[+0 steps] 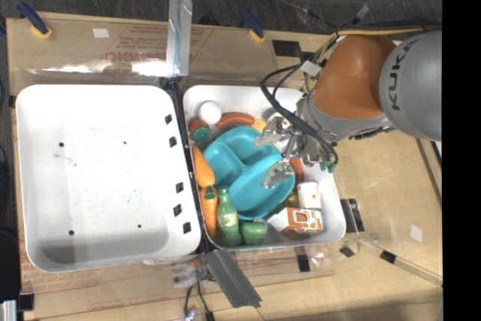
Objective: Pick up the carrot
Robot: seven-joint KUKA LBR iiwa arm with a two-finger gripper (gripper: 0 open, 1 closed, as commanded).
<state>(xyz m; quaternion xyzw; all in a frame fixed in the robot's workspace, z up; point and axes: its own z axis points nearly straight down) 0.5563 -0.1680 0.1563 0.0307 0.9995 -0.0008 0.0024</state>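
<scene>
At the right bin's (331, 233) near edge stand a green bottle (228, 220), a green pepper (255, 231) and a small carton (303, 220). Just beyond, the carrot (202, 168) lies lengthwise against the bin's left wall, beside a teal dish (252, 162) that covers the middle. The gripper (279, 154) hangs low over that dish's right part, well apart from the carrot; whether its claw is open or closed, I cannot tell. The arm (361, 83) reaches in from the right, orange band above the wrist, bent downward. Farther back lie a sausage (234, 119) and a white ball (210, 112). The left bin (90, 98) sits alongside.
</scene>
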